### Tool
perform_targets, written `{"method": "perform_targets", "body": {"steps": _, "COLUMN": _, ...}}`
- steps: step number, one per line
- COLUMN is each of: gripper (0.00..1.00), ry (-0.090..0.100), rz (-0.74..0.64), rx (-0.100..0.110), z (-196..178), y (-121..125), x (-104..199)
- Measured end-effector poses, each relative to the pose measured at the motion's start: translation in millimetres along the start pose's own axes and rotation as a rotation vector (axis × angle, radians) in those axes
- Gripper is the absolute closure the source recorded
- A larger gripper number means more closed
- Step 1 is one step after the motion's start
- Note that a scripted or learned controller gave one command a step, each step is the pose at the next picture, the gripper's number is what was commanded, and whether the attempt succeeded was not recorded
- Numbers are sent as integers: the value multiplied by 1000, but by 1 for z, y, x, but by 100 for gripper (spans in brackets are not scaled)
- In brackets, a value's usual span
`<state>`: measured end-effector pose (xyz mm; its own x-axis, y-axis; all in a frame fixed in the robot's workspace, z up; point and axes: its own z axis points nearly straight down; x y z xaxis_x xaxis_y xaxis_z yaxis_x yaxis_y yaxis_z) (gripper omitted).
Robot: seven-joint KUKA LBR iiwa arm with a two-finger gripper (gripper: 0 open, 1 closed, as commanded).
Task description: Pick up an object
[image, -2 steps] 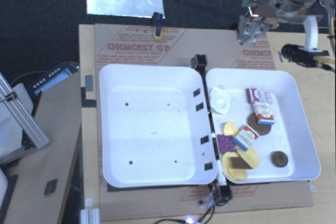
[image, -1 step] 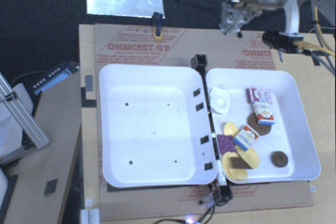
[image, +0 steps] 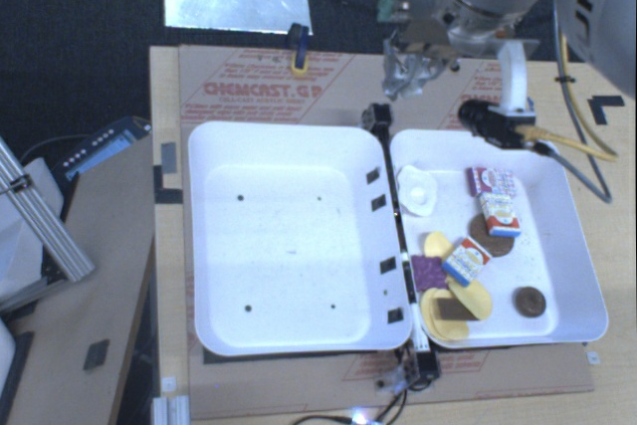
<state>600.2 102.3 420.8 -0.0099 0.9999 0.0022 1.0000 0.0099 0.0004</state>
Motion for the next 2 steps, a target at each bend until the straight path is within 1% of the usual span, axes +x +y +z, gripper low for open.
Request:
{"method": "perform_targets", "body": {"steps": 1, "gripper": 100, "ry": 0, "rz": 1, "rx": -2, "z": -12, "y": -41, "x": 39}}
{"method": "perform_targets", "body": {"steps": 2, "gripper": 100, "ry": -1, "rz": 4, "rx": -2, "z": -24, "y": -42, "x": 49}}
